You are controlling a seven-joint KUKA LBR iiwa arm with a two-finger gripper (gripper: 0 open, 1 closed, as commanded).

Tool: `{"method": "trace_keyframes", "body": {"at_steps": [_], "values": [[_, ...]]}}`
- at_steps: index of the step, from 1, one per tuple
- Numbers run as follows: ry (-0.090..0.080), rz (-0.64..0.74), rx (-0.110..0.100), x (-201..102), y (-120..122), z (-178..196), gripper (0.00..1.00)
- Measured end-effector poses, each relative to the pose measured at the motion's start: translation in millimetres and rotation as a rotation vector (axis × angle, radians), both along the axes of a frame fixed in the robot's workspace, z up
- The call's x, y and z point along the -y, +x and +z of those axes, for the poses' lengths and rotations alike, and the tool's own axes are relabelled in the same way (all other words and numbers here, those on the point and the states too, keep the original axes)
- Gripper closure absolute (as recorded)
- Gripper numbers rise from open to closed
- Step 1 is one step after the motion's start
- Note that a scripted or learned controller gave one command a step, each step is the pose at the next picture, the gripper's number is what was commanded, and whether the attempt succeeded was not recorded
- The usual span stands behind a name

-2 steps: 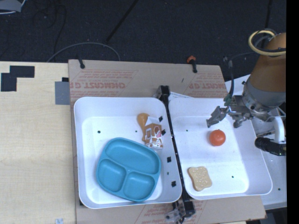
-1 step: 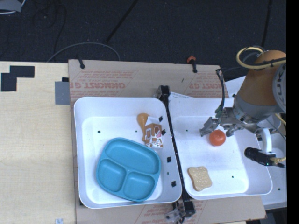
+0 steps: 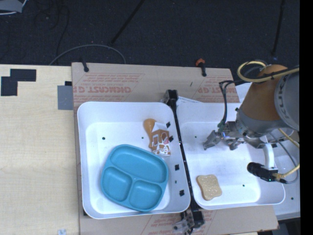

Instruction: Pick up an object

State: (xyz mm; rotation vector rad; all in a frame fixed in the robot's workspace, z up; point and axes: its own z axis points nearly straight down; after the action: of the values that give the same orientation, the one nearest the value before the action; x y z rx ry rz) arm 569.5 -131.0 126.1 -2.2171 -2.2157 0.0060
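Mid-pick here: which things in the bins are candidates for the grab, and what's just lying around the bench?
Candidates:
- bread slice, right bin, nearest the gripper
- blue divided plate, left bin
- small patterned packet, left bin
- tan piece beside the packet

Lying about:
- cardboard sheet under the bins
- cables on the dark floor

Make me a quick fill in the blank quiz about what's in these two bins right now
1. The blue divided plate lies in the ____ bin.
2. The plate has ____ compartments.
3. The toast slice lies in the same bin as the ____.
4. The small printed packet lies beside the plate's ____ edge.

Missing words: left; three; gripper; upper
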Motion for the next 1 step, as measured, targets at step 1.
{"method": "trace_keyframes", "body": {"at_steps": [1], "values": [[-0.001, -0.004, 0.002, 1.5, 0.4, 12.0, 1.00]]}}
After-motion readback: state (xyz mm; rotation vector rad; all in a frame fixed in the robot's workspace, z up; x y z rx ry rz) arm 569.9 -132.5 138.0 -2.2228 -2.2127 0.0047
